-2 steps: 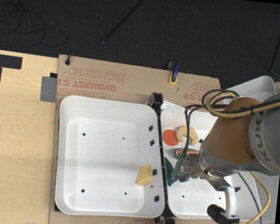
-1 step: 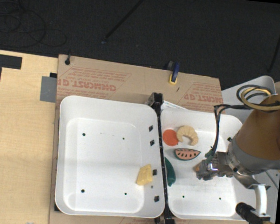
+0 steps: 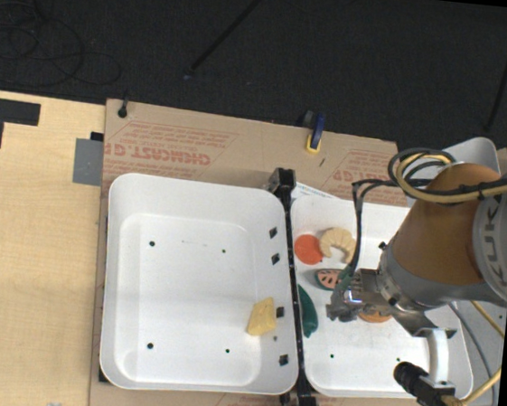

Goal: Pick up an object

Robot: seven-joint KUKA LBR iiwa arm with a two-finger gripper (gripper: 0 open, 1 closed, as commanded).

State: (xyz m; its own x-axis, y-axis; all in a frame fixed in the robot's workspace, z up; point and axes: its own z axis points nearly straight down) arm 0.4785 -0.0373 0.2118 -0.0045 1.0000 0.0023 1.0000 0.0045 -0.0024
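Pincer (image 3: 343, 310) low in right bin (image 3: 371, 370), orange disc (image 3: 373, 316) just beside.

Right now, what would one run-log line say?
gripper low in right bin | nearby: orange disc, green piece | left bin: yellow piece

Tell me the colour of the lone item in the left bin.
Pale yellow. The item lies near the left bin's right wall, seen in the camera view.

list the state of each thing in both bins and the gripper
yellow piece: lying in the left bin, near its right wall
red round piece: lying in the right bin
croissant-like piece: lying beside the red one
green piece: against the divider
gripper: low over the right bin, nothing seen held
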